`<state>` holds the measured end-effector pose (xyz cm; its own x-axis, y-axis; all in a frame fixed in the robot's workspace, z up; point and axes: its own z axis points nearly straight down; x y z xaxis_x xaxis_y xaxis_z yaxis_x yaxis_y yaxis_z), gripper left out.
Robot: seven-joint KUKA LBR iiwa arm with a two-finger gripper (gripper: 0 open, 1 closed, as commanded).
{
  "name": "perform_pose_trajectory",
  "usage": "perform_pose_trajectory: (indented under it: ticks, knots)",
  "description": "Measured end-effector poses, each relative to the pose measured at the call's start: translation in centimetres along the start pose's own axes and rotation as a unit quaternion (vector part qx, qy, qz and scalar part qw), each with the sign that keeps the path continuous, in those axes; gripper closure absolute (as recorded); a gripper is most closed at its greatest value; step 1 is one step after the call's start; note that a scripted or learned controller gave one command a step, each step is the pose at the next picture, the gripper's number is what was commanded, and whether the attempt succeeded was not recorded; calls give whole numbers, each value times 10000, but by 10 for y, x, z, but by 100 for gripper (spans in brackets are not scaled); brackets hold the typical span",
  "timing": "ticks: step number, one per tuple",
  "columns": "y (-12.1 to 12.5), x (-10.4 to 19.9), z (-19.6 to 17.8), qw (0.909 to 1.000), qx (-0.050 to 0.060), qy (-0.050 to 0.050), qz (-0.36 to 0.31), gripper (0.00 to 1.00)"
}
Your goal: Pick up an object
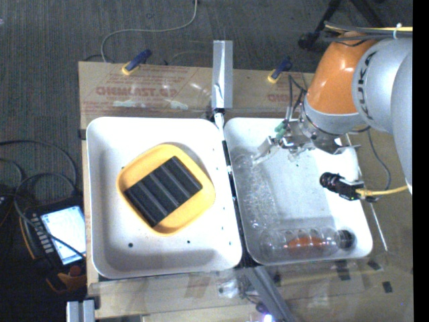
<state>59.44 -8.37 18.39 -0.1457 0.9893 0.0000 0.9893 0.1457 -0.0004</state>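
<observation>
Nearest the lens, a clear plastic bottle [305,241] lies on its side along the front wall of the right bin [365,247] — long axis running left to right, dark cap toward the right, something orange showing through its middle. One bottle, and a second clear item [249,180], crinkled and hard to make out, stretches front to back along that bin's left wall. Two white bins sit side by side on the counter [134,89]. A single yellow dish-like object [167,188] with a black ribbed insert rests in the left bin [107,139], turned at a slant. Farther back, the arm [348,79] reaches over the right bin's rear corner; its jaws [288,138] hang there, and I cannot tell how far apart they stand or whether they hold anything.
</observation>
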Motion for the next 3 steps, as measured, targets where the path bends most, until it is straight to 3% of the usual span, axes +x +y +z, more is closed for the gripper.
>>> perform_pose_trajectory:
  ticks: [1, 2, 3]
  knots:
    - [1, 1, -8, 10000, 0, 14, -7, 100]
    - [1, 1, -8, 10000, 1, 16, -7, 0]
    - [-29, 26, 1, 9993, 10, 13, 386, 0]
